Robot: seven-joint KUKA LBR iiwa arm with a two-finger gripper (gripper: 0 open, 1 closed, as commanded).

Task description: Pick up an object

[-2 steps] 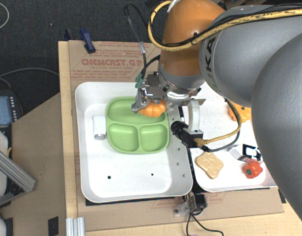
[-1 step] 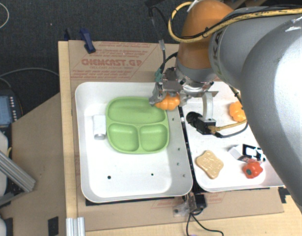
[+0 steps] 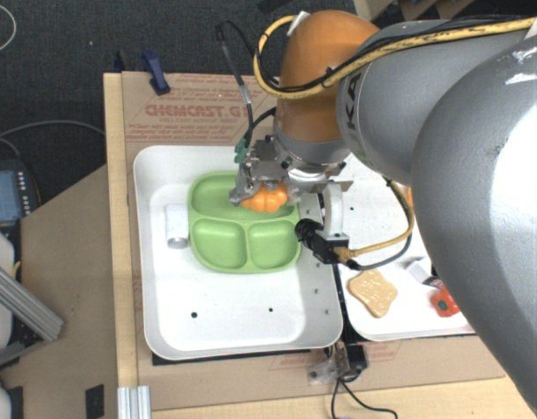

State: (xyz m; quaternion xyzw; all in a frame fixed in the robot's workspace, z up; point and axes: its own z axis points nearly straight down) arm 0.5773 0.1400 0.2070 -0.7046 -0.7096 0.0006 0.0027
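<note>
The fingers [image 3: 258,192] are hanging over the green divided tray [image 3: 242,243] in the left bin [image 3: 224,330], toward that bin's far right corner. An orange toy [image 3: 266,201] is sitting directly beneath them, apparently between the tips; whether they are closing on it, I cannot tell.

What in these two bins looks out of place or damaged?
Nothing looks damaged or spilled. The green divided plate lies flat in the left bin, a small white object beside it. The toast slice lies flat in the right bin.
</note>
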